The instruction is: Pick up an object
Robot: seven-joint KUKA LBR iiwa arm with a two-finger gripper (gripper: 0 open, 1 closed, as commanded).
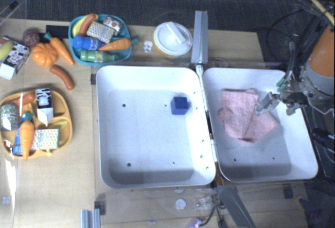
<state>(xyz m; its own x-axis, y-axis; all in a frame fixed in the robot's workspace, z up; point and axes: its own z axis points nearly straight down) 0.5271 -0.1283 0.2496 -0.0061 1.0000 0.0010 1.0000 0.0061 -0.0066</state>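
Observation:
A crumpled pink cloth [242,115] lies in the right bin [272,166], toward its back half. A small blue cube [179,105] sits in the left bin [136,169], near the back right. My gripper [277,106] hangs over the right bin at the cloth's right edge. It is open, with its fingers spread. The left fingertip [265,103] is at the cloth's right border, and I cannot tell whether it touches. Nothing sits between the fingers.
A metal divider post [198,38] stands behind the seam between the bins. Left of the bins are a blue bowl [78,56] and a yellow tray [65,127] of toy food, with loose toy vegetables [49,54]. A white lidded container [173,38] sits behind the left bin.

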